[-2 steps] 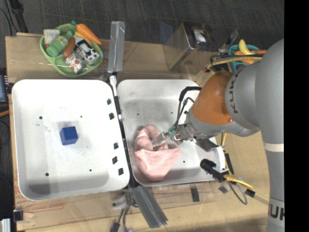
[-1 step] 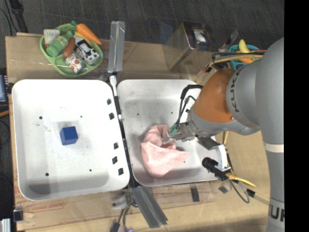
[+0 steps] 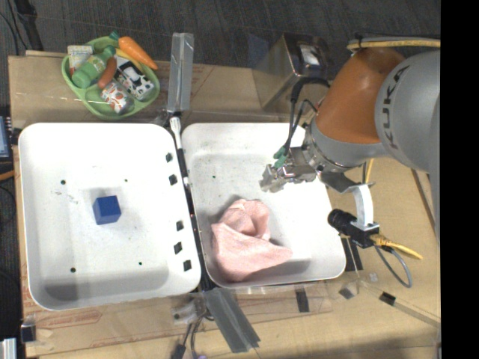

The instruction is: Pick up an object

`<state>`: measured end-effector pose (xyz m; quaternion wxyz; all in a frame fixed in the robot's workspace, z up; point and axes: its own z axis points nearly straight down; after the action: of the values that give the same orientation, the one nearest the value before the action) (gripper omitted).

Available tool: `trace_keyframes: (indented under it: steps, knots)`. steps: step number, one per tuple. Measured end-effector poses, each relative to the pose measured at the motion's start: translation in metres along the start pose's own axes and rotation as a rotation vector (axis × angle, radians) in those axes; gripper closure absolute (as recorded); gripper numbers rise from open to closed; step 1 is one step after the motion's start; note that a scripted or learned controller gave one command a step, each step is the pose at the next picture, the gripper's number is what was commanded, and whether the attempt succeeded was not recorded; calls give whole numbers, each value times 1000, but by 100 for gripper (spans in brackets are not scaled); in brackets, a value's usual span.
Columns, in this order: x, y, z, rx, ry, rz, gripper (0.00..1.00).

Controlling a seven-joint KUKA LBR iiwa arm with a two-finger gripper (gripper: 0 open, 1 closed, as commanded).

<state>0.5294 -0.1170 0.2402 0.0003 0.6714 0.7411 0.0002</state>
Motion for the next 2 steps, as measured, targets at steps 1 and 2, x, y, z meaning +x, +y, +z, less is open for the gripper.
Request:
trace_keyframes:
  steps: [1, 2]
  knots:
    - [0, 0, 0, 1, 0, 1, 0]
    - [-5, -10, 95, 7, 1, 33, 0]
